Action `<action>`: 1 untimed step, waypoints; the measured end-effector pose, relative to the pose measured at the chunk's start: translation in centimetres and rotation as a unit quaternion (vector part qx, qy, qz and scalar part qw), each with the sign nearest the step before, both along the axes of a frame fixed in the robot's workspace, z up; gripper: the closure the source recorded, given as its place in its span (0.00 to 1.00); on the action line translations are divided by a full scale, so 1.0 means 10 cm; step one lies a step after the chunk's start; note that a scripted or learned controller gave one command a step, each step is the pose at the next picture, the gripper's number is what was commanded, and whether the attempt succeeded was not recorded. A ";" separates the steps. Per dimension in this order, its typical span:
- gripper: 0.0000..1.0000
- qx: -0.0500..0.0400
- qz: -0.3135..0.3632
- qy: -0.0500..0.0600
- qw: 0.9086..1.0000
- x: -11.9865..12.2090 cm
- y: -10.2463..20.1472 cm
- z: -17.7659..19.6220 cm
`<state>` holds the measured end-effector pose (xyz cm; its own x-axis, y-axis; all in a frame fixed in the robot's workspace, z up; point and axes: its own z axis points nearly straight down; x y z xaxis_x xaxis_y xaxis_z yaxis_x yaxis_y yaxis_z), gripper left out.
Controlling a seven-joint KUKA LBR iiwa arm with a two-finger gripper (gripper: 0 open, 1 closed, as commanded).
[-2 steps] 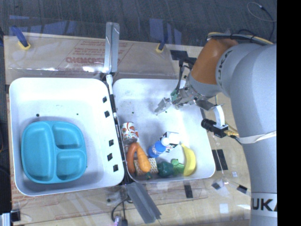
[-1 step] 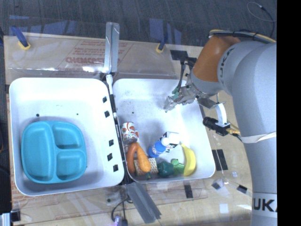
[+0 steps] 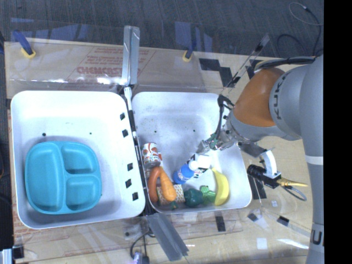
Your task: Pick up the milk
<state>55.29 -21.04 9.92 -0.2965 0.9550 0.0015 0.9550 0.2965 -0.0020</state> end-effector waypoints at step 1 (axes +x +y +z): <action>1.00 0.000 0.036 -0.001 0.999 -0.17 0.85 1.12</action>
